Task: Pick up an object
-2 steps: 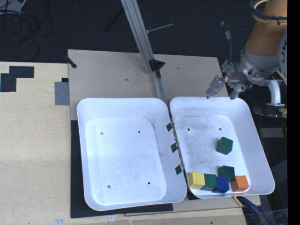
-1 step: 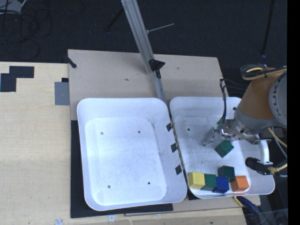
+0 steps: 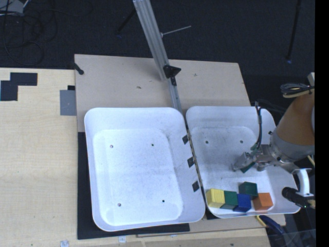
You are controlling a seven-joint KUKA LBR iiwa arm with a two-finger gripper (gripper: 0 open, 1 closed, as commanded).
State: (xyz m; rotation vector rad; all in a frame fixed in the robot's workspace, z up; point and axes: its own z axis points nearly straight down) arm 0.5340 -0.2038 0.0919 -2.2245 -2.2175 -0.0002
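Nearest the camera, along the front wall of the right-hand shallow white plastic bin (image 3: 221,120), a cluster of small blocks lies packed together: a yellow cube (image 3: 215,197) at the cluster's left end, a dark green cube (image 3: 230,197) touching it, a blue cube (image 3: 242,203) just in front of and beside the green one, a teal-green cube (image 3: 248,188) set a little farther back in the bin, and an orange cube (image 3: 263,201) at the cluster's right end, close to the bin's front right corner. All five rest on the bin floor, touching or nearly touching their neighbours. Above the cluster, toward the middle of this same bin, the two-finger gripper (image 3: 241,163) of the grey arm with its orange band (image 3: 298,122) reaches in from the bin's right wall; the grey fingertip hangs low over the bare floor, apart from the blocks, with the teal-green cube the nearest of them. Whether the claw is spread or closed cannot be told from this slant, and no block shows between its tips. A thin dark cable (image 3: 258,125) curves from the wrist over the bin's back right part. Touching this bin's left wall sits the second shallow white plastic bin (image 3: 97,138), joined to it by small black clips (image 3: 190,161). Behind both bins a slanted silver aluminium rail (image 3: 151,32) rises from the tan board (image 3: 123,81).
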